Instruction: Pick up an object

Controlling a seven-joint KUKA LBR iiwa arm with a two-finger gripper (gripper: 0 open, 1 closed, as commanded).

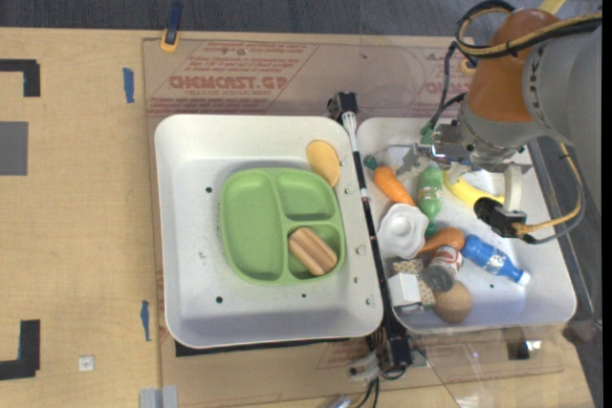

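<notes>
While the grey arm reaches in from the right, we see its end effector low over the far part of the right bin. The wrist hides its tip from above, so we cannot tell whether it is open or closed, and we see nothing held in it. We also cannot tell whether it touches anything.

Just on its near side a green bottle stands in the bin, the closest thing to it. A yellow piece lies just to the right of the bottle, and an orange carrot lies just to the left, close to the bin's left wall.

Nearer to us sit a white lumpy object and an orange and red item beside it. A blue bottle lies on its side to their right. At the near end a brown round object rests next to a small white box, with a grey disc between them.

On the bench the left bin holds a green divided plate. A tan bun lies in the plate's near right compartment. A yellow fruit rests against the plate's far right corner, well apart from the end effector.
</notes>
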